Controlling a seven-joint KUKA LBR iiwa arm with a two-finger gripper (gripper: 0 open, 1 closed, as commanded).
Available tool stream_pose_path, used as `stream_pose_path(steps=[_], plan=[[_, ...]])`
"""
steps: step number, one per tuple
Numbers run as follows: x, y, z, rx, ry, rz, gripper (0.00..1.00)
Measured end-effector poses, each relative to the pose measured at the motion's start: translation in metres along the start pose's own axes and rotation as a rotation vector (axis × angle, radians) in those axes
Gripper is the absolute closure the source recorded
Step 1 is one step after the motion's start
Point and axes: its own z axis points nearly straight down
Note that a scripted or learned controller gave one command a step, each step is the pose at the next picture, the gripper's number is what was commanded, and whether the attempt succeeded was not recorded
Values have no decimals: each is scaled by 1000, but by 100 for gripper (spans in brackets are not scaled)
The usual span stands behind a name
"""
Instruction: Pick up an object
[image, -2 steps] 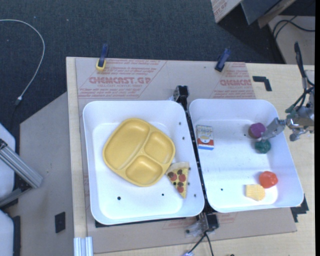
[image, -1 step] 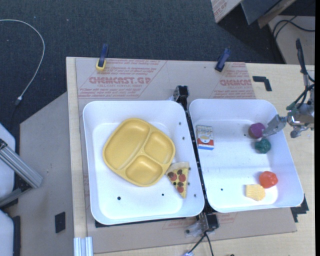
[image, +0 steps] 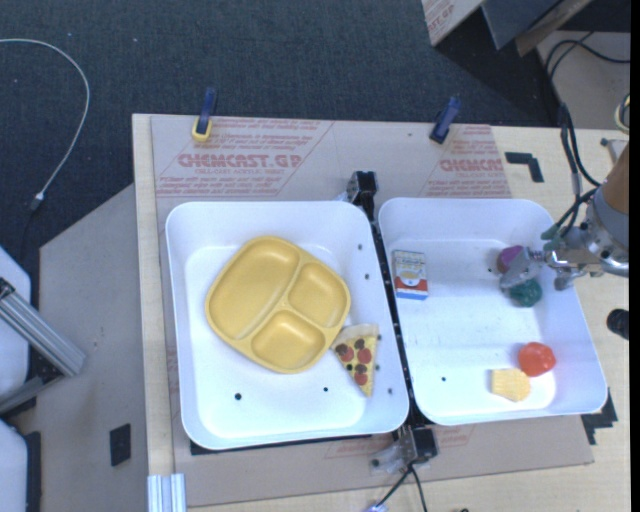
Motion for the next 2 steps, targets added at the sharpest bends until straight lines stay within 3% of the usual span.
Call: stream_pose_path(steps=[2], plan=[[2,-9,88,1,0,2,0]])
